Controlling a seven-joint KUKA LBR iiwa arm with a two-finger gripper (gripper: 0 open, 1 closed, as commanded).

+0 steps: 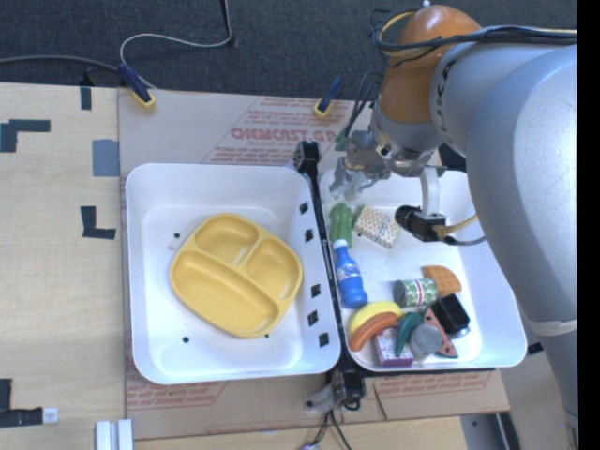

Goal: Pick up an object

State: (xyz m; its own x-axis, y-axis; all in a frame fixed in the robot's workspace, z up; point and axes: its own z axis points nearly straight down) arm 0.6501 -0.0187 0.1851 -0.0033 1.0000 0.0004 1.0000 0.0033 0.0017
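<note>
The gripper (352,184), its state untellable, hovers upper-centre above a green plastic bottle (339,223): probably light, rigid, slippery; grasp across its body.

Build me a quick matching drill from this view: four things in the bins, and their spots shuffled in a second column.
Things:
1. yellow tray
2. blue bottle
3. banana
4. gripper

Places:
A. along the right bin's left wall, beside the divider
B. above the far end of the right bin
C. lying flat in the middle of the left bin
D. near corner of the right bin, in the pile of small toys

Pairs: 1-C, 2-A, 3-D, 4-B
</note>
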